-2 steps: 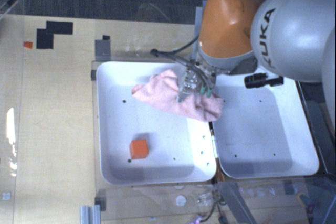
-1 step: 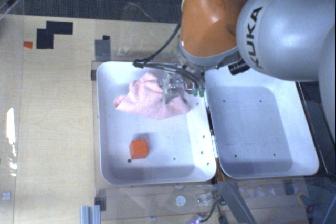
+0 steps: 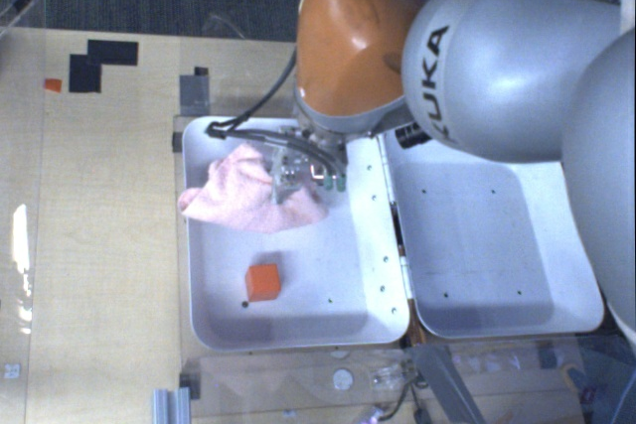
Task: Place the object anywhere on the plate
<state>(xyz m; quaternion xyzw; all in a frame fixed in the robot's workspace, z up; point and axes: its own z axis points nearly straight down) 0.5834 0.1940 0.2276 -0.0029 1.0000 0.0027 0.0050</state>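
Reaching in from the right: grey arm [image 3: 507, 55], its orange band [image 3: 353, 45] hanging over the far edge of the left bin [image 3: 333, 298]. Gripper [image 3: 308, 170] low in that bin's far right part, pressed against or just above the right edge of a crumpled pink cloth [image 3: 248, 196]; open or closed, cannot tell, since cabling and wrist hardware cover it. Cloth bunched against the bin's far left wall, its left fold lapping up to the rim. Small orange block [image 3: 263, 282] lying flat on the bin floor, nearer the front left corner, apart from the cloth and well apart from the gripper. Bare white floor to the right of the block and along the front wall, so open room there; tighter at the far side, between cloth, gripper and right wall. Right bin [image 3: 477, 243] touching the left one along the shared edge, its far part shadowed by the arm. Wooden bench [image 3: 99, 233] to the left, with black marks [image 3: 99, 63] near its far edge.
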